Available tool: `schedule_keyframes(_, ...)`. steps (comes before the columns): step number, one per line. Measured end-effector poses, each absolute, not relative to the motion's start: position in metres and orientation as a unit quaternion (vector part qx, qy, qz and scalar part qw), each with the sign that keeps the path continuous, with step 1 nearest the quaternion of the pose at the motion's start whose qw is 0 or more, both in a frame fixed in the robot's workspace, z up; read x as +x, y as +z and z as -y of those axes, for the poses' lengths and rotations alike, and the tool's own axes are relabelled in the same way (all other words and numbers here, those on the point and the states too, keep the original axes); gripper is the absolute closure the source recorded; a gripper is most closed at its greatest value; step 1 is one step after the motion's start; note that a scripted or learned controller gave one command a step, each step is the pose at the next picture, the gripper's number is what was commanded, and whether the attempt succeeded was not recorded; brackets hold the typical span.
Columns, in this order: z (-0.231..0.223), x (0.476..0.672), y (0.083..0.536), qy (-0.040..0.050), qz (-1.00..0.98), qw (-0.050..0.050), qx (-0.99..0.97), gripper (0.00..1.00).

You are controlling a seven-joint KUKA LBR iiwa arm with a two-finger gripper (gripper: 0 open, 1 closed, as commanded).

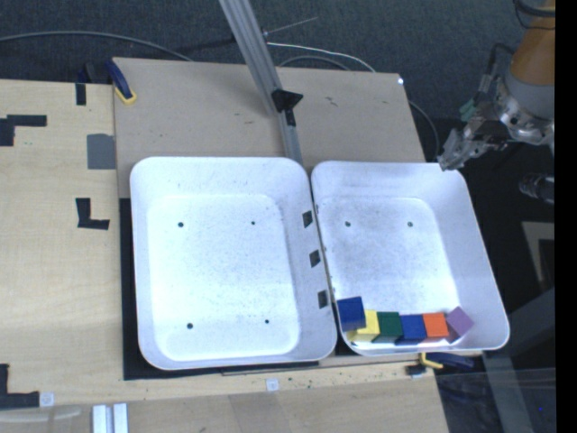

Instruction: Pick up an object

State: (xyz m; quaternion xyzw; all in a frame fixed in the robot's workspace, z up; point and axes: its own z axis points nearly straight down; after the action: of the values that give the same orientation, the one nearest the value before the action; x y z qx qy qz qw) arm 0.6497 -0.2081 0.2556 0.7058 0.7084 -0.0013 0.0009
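The arm's gripper (pixel 453 154) hangs just outside the far right corner of the right bin (pixel 469 207), up beside its rim rather than over its floor, and whether it is spread or pressed together cannot be told from this slanted view; nothing is seen in its grasp. The task's candidates all lie well apart from it, huddled in a row against the near wall of the right bin: a blue block (pixel 350 311) sitting slightly raised at the left end, a yellow block (pixel 367 327) beneath and beside it, then a green block (pixel 389 325), a second blue block (pixel 413 327), an orange block (pixel 435 326) and a purple block (pixel 459 321) tilted at the right end. They sit touching one another along that wall, probably because the bin floor slopes or past pushes have swept them there, which makes them hard to pick: neighbours leave little room on either side, and the wall blocks one approach. The left bin (pixel 144 242) holds no blocks on its speckled floor. The pick appears not yet begun; the arm must judgeably travel across the bin toward the near edge, and the raised blue block or the purple end piece looks the most reachable.
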Motion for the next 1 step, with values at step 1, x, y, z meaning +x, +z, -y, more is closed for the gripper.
schedule_keyframes(1, 0.2071, 0.6501, 0.2652, -0.0021, -0.709, 0.001, 0.705, 1.00)
